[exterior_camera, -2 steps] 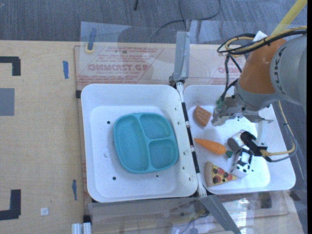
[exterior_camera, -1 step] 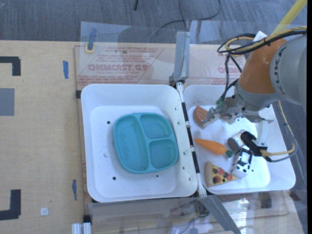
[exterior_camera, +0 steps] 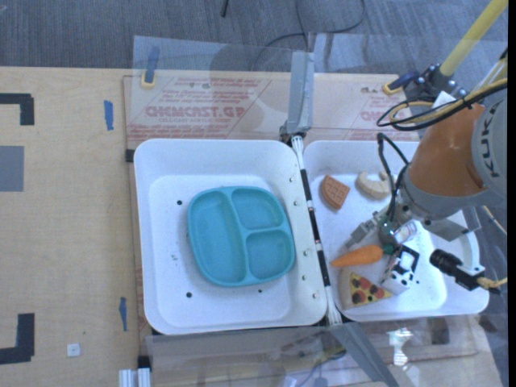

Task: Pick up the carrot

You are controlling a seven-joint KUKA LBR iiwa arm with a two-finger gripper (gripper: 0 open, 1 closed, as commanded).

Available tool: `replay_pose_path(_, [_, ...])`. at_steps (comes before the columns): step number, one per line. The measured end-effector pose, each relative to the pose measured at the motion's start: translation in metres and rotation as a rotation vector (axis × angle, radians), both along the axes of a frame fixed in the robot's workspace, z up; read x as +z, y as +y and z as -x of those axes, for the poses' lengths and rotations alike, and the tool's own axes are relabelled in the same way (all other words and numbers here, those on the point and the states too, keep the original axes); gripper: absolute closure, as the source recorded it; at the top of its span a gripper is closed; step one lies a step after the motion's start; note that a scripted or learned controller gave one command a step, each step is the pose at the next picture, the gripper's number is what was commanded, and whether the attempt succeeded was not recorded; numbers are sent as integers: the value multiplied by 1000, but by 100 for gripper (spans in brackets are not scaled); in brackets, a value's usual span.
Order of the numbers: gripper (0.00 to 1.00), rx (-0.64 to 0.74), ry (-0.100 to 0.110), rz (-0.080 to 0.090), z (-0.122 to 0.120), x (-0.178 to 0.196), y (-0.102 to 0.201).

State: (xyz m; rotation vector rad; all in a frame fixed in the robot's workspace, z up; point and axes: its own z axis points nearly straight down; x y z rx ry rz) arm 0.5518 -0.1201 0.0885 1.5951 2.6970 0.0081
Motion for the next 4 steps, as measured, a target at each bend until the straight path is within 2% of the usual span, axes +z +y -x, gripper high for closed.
replay_pose_path(1, [0,405,-3,6,33,0,14])
replay_pose_path(2, [100,398,-13,9,31,12,11])
replay_pose_path(3, [100,-130,7,0,63,96,35])
replay_pose_path(4, [0,-131,7,0,63,96,35])
